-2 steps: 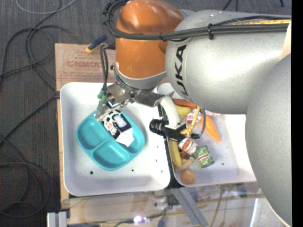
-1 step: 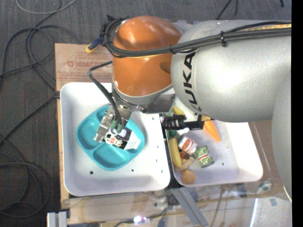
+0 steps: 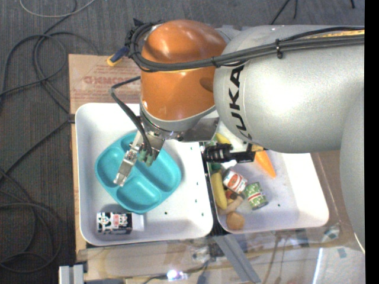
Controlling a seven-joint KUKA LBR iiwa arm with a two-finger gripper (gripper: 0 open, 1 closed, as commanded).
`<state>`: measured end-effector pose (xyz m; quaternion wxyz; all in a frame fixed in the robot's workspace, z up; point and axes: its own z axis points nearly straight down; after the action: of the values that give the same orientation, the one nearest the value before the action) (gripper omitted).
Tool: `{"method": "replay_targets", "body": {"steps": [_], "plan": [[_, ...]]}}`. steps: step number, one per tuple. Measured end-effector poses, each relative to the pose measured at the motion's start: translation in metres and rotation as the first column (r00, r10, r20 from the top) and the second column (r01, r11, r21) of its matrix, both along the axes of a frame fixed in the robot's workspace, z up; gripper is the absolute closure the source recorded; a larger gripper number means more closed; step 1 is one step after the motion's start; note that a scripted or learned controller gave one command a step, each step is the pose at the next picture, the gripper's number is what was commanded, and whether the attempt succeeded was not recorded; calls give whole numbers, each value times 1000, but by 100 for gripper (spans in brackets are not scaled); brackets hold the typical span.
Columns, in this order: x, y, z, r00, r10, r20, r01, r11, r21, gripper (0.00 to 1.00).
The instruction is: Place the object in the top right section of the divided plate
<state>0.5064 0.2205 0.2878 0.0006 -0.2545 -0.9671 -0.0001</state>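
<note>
The teal divided plate (image 3: 159,177) lies in the left white bin (image 3: 87,158), toward its middle. My gripper (image 3: 136,160) hangs low over the plate's upper middle part, under the orange band of the arm. A small dark green thing (image 3: 145,154) shows right at the gripper's tip, over the plate's upper area. Whether it is held or resting on the plate I cannot tell. The arm's big grey body hides the top of both bins.
A small black-and-white box (image 3: 113,222) lies at the left bin's front left corner. The right bin (image 3: 302,203) holds a banana (image 3: 219,191), a carrot (image 3: 266,164), a red-and-white can (image 3: 235,181), a green can (image 3: 256,195) and a brown lump (image 3: 235,220).
</note>
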Motion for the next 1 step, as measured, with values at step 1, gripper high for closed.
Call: {"method": "replay_targets", "body": {"steps": [1], "plan": [[0,1,9,1000,2,-1,-2,1000,1,100]]}}
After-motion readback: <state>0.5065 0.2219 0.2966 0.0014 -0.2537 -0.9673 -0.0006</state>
